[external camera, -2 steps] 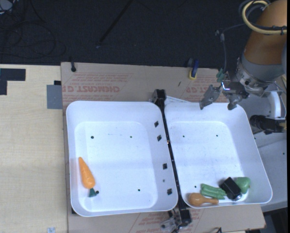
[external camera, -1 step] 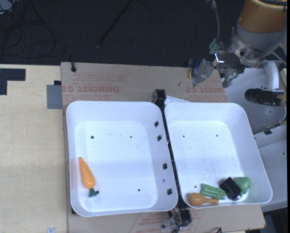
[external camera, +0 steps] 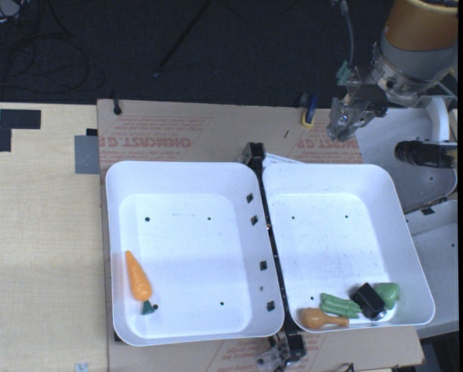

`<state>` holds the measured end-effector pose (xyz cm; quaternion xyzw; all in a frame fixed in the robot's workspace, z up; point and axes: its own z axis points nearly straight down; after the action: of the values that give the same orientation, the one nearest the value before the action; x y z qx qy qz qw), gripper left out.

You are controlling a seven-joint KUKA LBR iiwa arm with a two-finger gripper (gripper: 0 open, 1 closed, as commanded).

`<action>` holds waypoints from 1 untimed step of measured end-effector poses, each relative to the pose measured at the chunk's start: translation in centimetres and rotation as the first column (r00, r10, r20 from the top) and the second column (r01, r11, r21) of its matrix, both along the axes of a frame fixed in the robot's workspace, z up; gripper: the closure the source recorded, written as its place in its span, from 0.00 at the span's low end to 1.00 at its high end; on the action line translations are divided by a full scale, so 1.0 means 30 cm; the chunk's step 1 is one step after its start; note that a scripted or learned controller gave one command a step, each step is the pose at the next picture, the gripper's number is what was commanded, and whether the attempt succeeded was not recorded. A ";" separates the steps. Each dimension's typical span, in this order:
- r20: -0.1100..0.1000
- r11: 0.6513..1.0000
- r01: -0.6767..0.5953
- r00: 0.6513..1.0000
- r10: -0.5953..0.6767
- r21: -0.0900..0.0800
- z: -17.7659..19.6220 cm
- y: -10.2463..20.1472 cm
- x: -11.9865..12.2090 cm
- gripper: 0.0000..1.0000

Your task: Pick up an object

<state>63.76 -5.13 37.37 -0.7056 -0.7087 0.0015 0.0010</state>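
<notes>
An orange toy carrot (external camera: 138,277) with a green stem lies at the near left of the left bin (external camera: 181,178). In the near right corner of the right bin (external camera: 332,178) several small items huddle together: a tan pear-shaped piece (external camera: 321,318), a green pod (external camera: 339,305), a black block (external camera: 368,299) and a green piece (external camera: 387,292). My gripper (external camera: 344,125) hangs high above the bench beyond the right bin's far edge, well away from all the objects. Nothing shows between its fingers.
The bins sit on a cardboard sheet (external camera: 185,134) on a wooden bench. A black clip strip (external camera: 264,239) joins the bins down the middle. A yellow and blue item (external camera: 309,110) stands behind the right bin. Black and white equipment (external camera: 429,153) sits at the right.
</notes>
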 end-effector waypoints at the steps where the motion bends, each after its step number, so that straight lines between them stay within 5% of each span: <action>1: 0.004 1.000 0.001 1.000 -0.001 0.002 0.127 0.092 -0.135 1.00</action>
<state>59.72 -2.38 41.19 -0.7058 -0.7084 -0.0005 0.0004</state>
